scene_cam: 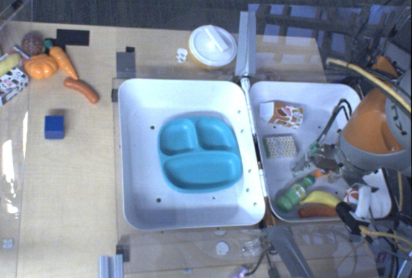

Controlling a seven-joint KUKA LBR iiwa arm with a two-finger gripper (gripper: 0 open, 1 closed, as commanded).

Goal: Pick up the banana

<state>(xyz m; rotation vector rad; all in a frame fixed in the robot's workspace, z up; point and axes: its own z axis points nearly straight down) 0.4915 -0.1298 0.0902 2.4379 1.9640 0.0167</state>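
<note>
The yellow banana (324, 197) lies near the front edge of the right bin (335, 93), between a green bottle (295, 194) on its left and a red sausage (317, 210) just in front of it. My gripper (317, 164) hangs just behind the banana, at the end of the grey arm with the orange band (370, 130). Nothing is visibly held in it.
A giraffe-patterned packet (284, 114) and a speckled sponge (280, 145) lie further back in the right bin. The left bin (138, 141) holds a blue compartment tray (200, 153). On the bench are a white lid (213, 45), toy vegetables (56, 64) and a blue cube (55, 127).
</note>
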